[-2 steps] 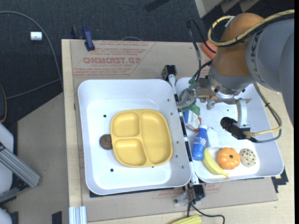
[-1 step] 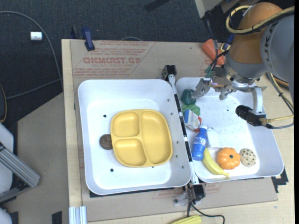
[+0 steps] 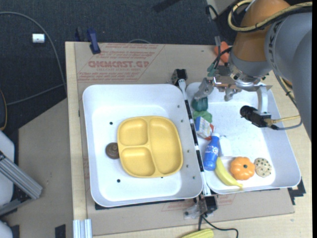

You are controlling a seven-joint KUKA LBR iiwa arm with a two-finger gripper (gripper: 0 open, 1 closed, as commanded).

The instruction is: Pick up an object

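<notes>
1. A small teal object (image 3: 200, 103) sits at the top left corner of the right bin (image 3: 282, 148), directly under the gripper (image 3: 204, 91).
2. Whether the gripper grasps it cannot be told.
3. Below the gripper lie a packet (image 3: 203, 125), a blue bottle (image 3: 212, 151), a banana (image 3: 227, 174), an orange pumpkin (image 3: 242, 167) and a cookie (image 3: 262, 167).
4. To the gripper's lower left, a yellow divided plate (image 3: 148, 146) fills the left bin (image 3: 99, 113).

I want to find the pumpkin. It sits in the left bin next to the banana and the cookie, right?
Not quite. The pumpkin is in the right bin, not the left one. It does sit between the banana and the cookie. The left bin holds the yellow tray. The camera view shows this.
</notes>
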